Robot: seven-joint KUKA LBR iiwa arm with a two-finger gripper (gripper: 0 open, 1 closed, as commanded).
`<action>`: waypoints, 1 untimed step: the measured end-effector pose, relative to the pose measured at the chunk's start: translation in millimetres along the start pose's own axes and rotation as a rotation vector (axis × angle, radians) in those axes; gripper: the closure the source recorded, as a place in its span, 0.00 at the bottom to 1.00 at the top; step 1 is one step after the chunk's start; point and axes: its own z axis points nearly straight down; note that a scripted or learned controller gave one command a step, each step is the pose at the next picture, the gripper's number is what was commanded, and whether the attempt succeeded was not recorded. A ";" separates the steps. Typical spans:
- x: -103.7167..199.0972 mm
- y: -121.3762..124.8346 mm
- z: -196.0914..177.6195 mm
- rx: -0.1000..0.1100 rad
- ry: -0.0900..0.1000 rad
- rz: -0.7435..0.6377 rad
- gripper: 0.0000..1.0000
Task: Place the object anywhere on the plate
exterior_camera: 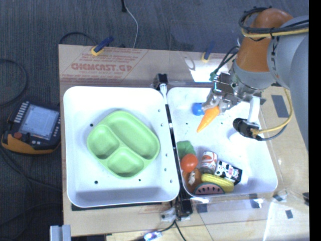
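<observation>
Left to right. The light-green three-compartment plastic plate (123, 143) is sitting in the left white bin (75, 134) with nothing on it, so the placing isn't done yet.

The rest is lying in the right white bin (261, 154): a green leafy toy vegetable (184, 148), a red toy tomato (189, 162), a red-and-white can (208, 161), a yellow toy banana (217, 181) and a black-and-white patterned carton (228, 171), all bunched at the near end. A small blue ball-like piece (197, 108) is sitting at the far end.

The orange toy carrot (208, 117) is hanging tilted just beside that blue piece, tip pointing down-left, fat end up at the gripper (220, 103). The fingers are looking closed on the carrot's top end; I'd judge it's gripped and probably lifted off the bin floor, though the height is hard to read from this angle.

Status: pick appears done, object is over the right bin. Left: carrying it across the divider between the bins to the plate, lowering, and releasing. The grip is sitting at the very end of the carrot, so it may swing or slip in transit.
</observation>
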 end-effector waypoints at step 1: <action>41.1 -32.9 -13.1 0.003 0.000 0.303 1.00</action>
